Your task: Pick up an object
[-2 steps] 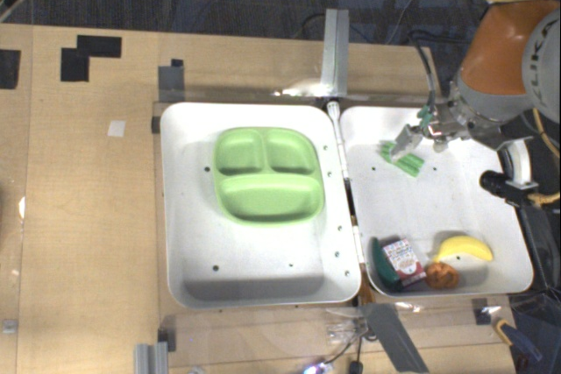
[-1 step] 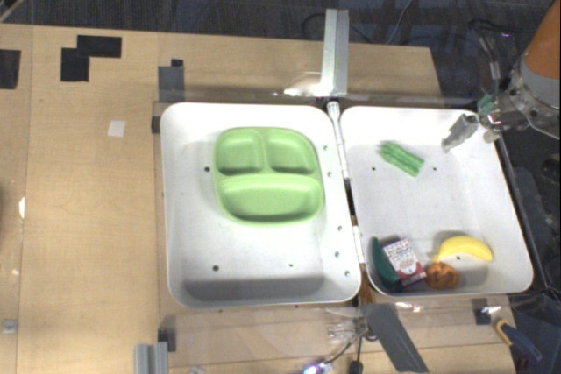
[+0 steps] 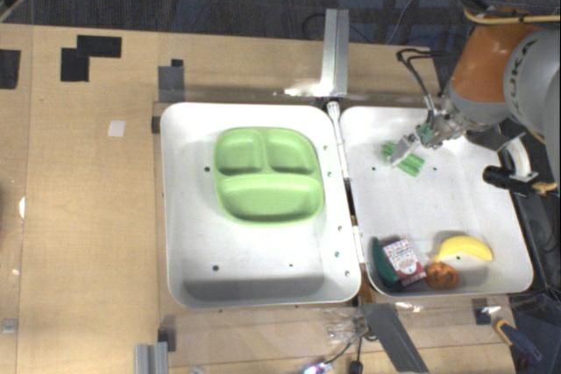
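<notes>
Grey and orange, the arm (image 3: 500,70) reaches in from the right and ends in the end effector (image 3: 410,150), which sits low over the upper part of the right bin (image 3: 491,215); whether its fingers are apart or together cannot be told, as they are small and blurred. A small green object (image 3: 400,156) lies right at the tip, touching or just under it, and it is unclear whether it sits between the fingers. Well below the end effector, along the near wall of the same bin, lies a cluster of things: a yellow banana (image 3: 465,250) to the lower right, a brown-red round item (image 3: 443,275) just beneath the banana, and a small printed box (image 3: 401,257) resting against a dark green object (image 3: 382,263) almost straight below. To the left of the end effector, past the divider between the two bins, the left bin (image 3: 188,215) holds a light green sectioned plate (image 3: 266,173) lying flat near its middle. Both bins rest on the wooden bench (image 3: 79,206)
</notes>
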`<state>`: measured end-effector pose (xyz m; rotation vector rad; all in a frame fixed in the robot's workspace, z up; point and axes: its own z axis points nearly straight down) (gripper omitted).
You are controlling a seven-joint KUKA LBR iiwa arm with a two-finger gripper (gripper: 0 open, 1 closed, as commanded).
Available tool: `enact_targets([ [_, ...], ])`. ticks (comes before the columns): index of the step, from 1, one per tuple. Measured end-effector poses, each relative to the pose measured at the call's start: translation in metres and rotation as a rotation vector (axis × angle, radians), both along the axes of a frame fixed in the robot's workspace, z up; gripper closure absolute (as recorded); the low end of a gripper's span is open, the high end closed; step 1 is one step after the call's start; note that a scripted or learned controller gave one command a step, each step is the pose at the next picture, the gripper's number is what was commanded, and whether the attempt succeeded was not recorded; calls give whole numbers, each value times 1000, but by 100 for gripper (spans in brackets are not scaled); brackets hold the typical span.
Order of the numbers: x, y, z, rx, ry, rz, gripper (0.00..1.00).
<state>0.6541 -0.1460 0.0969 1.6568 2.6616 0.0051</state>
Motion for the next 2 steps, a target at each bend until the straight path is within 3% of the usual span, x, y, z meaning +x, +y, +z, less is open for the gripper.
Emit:
enact_targets([
  [1,2,0,14,0,-4,1,100],
  [2,-9,71,90,3,1,-306,100],
])
